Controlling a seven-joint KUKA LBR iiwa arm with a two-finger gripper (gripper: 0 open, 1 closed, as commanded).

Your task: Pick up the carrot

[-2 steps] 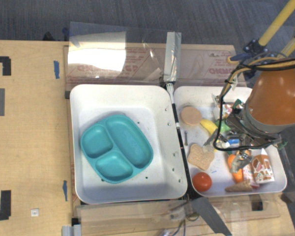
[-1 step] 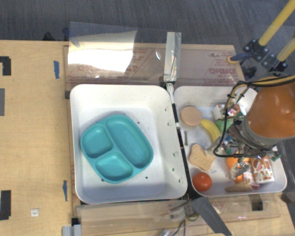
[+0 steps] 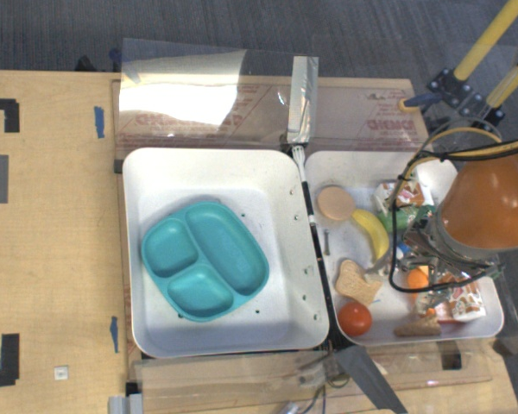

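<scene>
1. Room to move: the right bin (image 3: 492, 322) is crowded. A banana (image 3: 373, 231), a tan round disc (image 3: 335, 203), a bread slice (image 3: 356, 281), a tomato (image 3: 355, 318) and some packets (image 3: 462, 303) sit close together. The left bin (image 3: 155, 175) only has a teal divided plate (image 3: 205, 259), with bare floor around it.
2. The carrot (image 3: 418, 276) shows as a small bright orange patch in the right bin, just right of the banana, mostly hidden by cables and the gripper (image 3: 413, 261).
3. Too little of it shows to tell which way its long axis points.
4. Can't tell whether the gripper is open, closed or holding anything.
</scene>
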